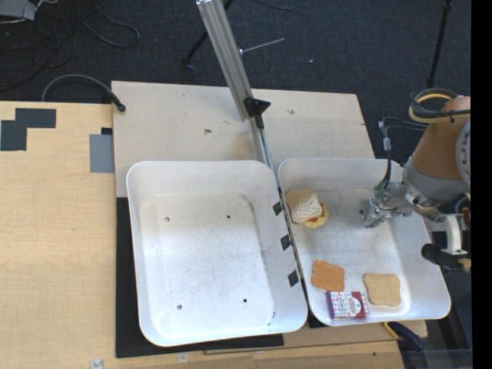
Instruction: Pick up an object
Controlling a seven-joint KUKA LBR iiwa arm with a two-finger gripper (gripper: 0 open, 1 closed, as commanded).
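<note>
Aluminium rail (231, 60) slants above bench; black cables (92, 21), perhaps, behind.

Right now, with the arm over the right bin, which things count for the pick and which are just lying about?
For the pick:
gripper, low over the right bin
sandwich
orange slice
toast slice
small printed packet

Lying about:
left bin
slanted aluminium rail
wooden bench
floor cables
</note>
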